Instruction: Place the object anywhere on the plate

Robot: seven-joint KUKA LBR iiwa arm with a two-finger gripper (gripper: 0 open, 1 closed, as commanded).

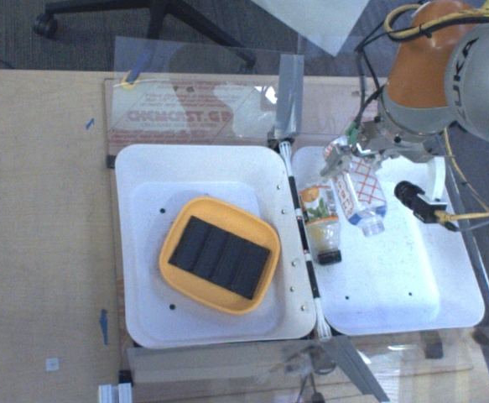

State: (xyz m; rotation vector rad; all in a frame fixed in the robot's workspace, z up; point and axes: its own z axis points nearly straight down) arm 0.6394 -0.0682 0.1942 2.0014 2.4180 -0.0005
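plate (215,206): smooth yellow plastic | bins (143,183): white plastic | bench (34,225): matt wood

Two bins side by side. Left bin (135,175): plate (177,238) near middle, flat slab (221,257) lying on it. Right bin (412,300): sauce bottle (321,225) along left wall; water bottle (361,196) just right of it, towards the far end, beneath the gripper (349,154).

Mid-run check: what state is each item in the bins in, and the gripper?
yellow plate: flat in the left bin, bearing a pad.
black ridged pad: lying flat on the plate.
small orange-labelled bottle: on its side in the right bin, dark cap on.
clear plastic bottle: lying in the right bin, one end under the gripper.
gripper: low over that bottle's end; grasp unclear.
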